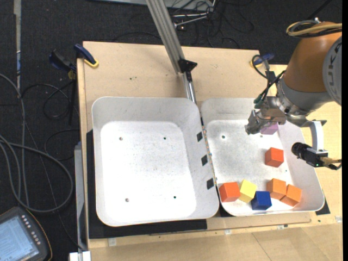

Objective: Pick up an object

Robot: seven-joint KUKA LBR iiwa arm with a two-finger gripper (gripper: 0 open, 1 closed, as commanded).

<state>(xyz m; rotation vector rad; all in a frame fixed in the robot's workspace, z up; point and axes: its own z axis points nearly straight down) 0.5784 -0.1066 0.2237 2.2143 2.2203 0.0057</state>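
Peeking out from under the gripper (pixel 260 125) is a small pink-purple block (pixel 270 128), lying in the right bin (pixel 234 145) near that bin's far wall. The block sits just beside the gripper's tip, on the side toward the arm, and partly covered by it. From this slant I cannot tell whether the block is between the fingers or only next to them, nor how wide they stand, so no hold can be claimed. The block looks roughly cubic, with no clear long axis to line up on. My judgement is that a grasp turns on a slight shift toward the arm's side to centre over the block.

Nearer the camera from the pink-purple block, well apart from it, stands a lone orange block (pixel 274 157). Farther that way, along the near wall, lie a row of blocks: orange (pixel 230 191), yellow (pixel 248 190), blue (pixel 261 200) and two more orange (pixel 285 191).

The left bin (pixel 109 113) adjoins, both on a pale wooden bench (pixel 136 64) over dark floor with cables.
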